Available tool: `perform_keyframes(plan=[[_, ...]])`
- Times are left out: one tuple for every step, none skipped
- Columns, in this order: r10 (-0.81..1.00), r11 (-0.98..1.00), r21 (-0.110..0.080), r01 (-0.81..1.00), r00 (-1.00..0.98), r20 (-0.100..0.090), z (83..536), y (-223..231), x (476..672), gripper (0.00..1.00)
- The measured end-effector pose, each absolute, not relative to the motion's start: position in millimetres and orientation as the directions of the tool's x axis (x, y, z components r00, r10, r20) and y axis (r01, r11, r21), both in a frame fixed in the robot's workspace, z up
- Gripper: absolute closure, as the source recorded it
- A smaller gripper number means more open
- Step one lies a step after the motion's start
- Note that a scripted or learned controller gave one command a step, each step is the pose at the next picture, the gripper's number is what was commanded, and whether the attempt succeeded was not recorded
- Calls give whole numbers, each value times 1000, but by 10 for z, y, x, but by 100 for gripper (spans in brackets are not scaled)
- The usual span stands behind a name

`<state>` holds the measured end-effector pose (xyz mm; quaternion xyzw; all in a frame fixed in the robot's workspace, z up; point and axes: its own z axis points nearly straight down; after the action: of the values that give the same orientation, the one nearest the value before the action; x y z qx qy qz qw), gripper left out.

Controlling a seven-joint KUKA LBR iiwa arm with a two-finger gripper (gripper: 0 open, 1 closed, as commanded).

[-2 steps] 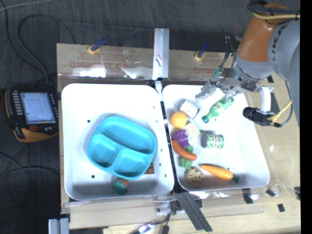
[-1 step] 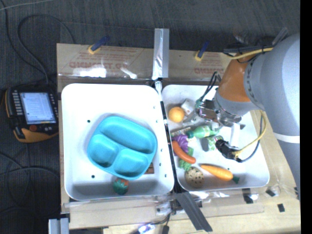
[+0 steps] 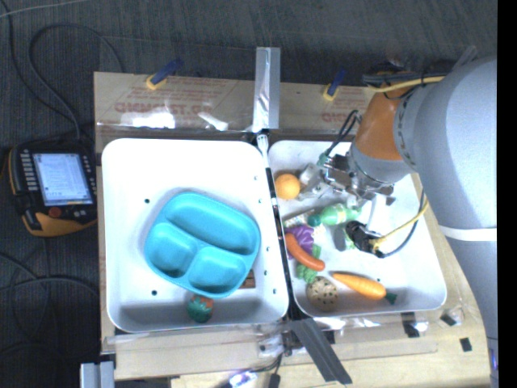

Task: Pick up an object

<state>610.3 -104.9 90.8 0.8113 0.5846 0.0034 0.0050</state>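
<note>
We see the end effector (image 3: pixel 329 186) low in the right bin (image 3: pixel 420 285), near its far edge, over small toy foods; we cannot tell whether it grips anything. The carrot (image 3: pixel 359 284) near the front edge looks light, stiff and slippery; we would pinch its thick middle.

Wooden bench (image 3: pixel 121 87), two white bins (image 3: pixel 129 164) (image 3: pixel 428 277) side by side, touching.

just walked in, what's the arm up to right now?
The arm's gripper is down in the right bin, among the toy food near the orange ball and a green piece. Whether it has hold of anything is unclear. A carrot lies loose nearer the front. The left bin holds a blue divided tray.
</note>
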Motion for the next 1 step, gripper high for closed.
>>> perform_keyframes(plan=[[954,-299,-3,954,299,-4,1544,-1515,6150,0]])
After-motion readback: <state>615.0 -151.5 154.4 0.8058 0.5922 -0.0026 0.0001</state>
